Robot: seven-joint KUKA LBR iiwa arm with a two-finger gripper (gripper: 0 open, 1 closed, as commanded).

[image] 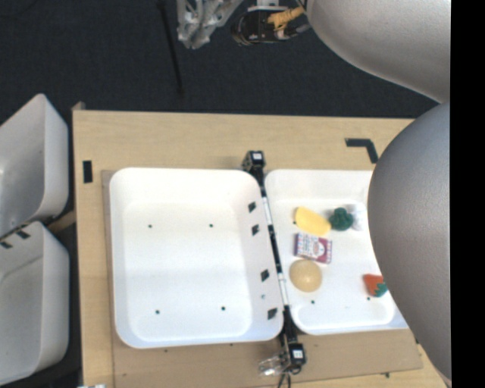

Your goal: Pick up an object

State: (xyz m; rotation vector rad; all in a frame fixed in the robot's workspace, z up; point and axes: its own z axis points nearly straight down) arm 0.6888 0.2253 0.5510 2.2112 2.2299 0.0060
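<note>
The right bin (333, 322) holds several small objects. A yellow oblong piece (312, 220) lies beside a dark green lump (342, 218). Below them sits a small pink and white packet (312, 248), and a tan ball (306, 275) lies just under it. A red object (373, 284) at the bin's right side is partly hidden by the grey arm (413, 250). My gripper (200, 21) is blurred at the top of the view, high above the dark floor beyond the bench and far from all the objects.
The left bin (182, 258) lies beside the right one, with a black clipped divider (267, 242) between them. White boxes (26, 227) stand off the bench's left edge. The arm's bulk covers the right bin's right side.
</note>
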